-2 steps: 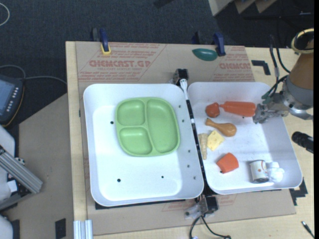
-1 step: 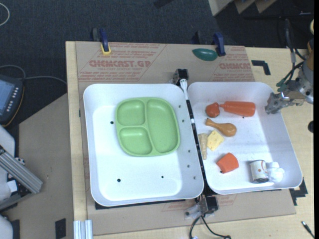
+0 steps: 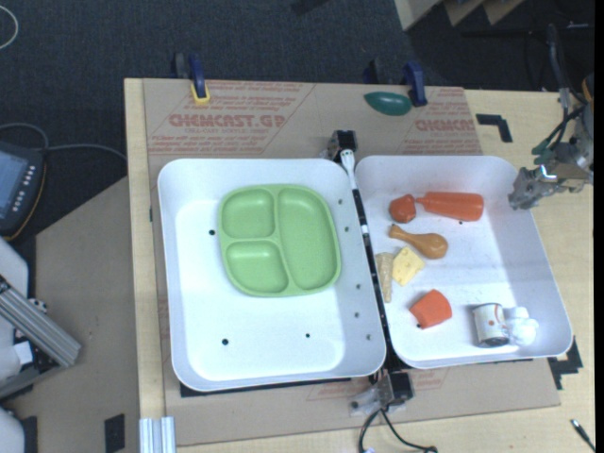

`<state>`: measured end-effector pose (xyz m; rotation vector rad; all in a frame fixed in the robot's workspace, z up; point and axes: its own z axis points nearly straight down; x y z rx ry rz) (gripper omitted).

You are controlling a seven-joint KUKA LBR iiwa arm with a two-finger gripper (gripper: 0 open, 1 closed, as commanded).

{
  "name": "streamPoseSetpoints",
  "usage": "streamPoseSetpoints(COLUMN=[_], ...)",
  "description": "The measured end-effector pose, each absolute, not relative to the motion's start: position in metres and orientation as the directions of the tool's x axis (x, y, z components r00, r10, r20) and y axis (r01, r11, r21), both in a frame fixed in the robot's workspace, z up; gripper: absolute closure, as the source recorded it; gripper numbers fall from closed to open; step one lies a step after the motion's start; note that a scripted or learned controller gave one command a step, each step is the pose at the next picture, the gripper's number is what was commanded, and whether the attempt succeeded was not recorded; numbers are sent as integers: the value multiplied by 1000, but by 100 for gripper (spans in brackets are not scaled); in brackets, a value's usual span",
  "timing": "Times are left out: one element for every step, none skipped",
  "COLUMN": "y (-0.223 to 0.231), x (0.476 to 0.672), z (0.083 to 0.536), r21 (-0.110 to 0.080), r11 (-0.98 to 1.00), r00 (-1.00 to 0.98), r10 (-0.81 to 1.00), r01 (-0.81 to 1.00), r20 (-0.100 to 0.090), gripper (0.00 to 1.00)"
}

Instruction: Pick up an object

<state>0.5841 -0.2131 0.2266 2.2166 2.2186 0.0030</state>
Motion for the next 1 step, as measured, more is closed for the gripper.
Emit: streamPoseSetpoints(y=[-156], x=[573], z=[217], r21=[-2], r11=[5], r00=[-5], r10=[1000], r01=[1000], r20=[3], gripper=[100])
